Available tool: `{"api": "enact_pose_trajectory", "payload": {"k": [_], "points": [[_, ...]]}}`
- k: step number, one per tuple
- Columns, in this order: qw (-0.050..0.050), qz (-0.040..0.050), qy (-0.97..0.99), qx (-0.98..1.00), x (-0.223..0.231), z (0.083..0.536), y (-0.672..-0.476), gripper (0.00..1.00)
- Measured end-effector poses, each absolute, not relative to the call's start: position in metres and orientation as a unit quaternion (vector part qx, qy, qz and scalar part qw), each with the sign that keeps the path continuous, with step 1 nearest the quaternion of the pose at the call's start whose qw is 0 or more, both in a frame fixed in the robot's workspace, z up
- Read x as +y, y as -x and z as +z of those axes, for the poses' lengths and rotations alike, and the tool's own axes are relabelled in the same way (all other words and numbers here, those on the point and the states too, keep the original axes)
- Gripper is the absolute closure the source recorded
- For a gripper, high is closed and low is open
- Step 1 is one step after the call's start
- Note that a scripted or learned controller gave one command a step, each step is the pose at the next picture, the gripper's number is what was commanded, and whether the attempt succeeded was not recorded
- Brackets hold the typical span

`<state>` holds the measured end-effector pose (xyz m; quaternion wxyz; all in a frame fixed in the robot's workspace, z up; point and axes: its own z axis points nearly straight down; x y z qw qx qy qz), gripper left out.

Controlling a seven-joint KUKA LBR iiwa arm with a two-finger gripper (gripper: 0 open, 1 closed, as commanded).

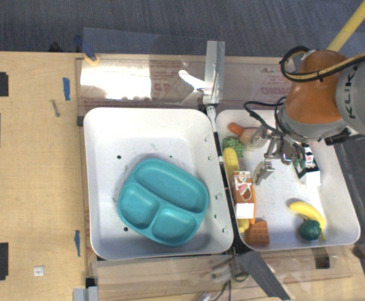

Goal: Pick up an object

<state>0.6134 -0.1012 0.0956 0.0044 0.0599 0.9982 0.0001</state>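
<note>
A: L bin [101, 130]?
B: Teal divided plate [162, 200], centre, toward front edge.
A: R bin [345, 199]?
B: Along L wall, back to front: carrot [235, 129], corn cob [231, 157], carton [244, 194], orange block [258, 232]. Banana [306, 211] + green ball [309, 230] at front-R corner.
A: Gripper [265, 168]?
B: Over back-centre of R bin, fingers spread, nothing between them.

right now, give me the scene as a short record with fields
left bin: teal divided plate
right bin: corn cob, carrot, small carton, banana, green ball, orange block
gripper: low over the right bin's upper middle, nothing seen between its fingers
arm: enters from the right
</note>
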Motion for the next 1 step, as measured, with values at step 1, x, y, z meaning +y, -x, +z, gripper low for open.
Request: {"api": "enact_pose_trajectory", "payload": {"k": [1], "points": [[0.004, -0.0003, -0.045, 0.999, -0.0933, 0.0874, -0.5682, 0.00]]}}
